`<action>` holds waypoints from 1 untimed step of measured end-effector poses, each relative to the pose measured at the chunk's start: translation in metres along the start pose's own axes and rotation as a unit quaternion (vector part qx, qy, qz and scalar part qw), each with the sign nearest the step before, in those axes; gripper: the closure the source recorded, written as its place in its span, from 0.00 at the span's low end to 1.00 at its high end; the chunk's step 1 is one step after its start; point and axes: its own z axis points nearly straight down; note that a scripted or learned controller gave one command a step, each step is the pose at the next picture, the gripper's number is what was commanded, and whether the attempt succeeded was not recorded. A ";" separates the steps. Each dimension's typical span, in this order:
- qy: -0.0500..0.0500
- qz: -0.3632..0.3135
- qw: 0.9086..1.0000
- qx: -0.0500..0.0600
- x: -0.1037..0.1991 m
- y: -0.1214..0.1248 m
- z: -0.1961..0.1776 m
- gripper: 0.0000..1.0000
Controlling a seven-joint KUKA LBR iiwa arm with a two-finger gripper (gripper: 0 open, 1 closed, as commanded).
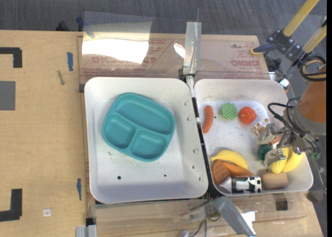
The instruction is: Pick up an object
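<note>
The arm enters from the right, and its gripper [277, 145] hangs low over the right-hand part of the right bin [236, 86]. Its metal parts merge with the clutter beneath, so whether the gripper is open or closed, or has anything in it, cannot be told from this view.

Every loose object sits in the right bin. Along the far side lie an orange carrot-like piece [207, 118], a green knobbly ball [229, 110] and a red tomato-like ball [247, 114], all well apart from the gripper. Near the front edge are a banana [230, 157], an orange-brown block [222, 170], a black-and-white piece [245, 184] and a tan cylinder [274, 180]. Just beneath the gripper sit a dark green item [265, 151] and a yellow item [286, 161], the likeliest targets, though which one it is aimed at is unclear.

The left bin [98, 142] holds 1 teal divided plate [138, 126].

As a judgement, the pick is not yet shown as done: nothing is visibly lifted clear of the bin floor. What remains is a confirmed grasp and a lift.
</note>
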 end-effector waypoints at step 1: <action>0.001 0.118 0.993 -0.002 -0.014 0.074 -0.066 1.00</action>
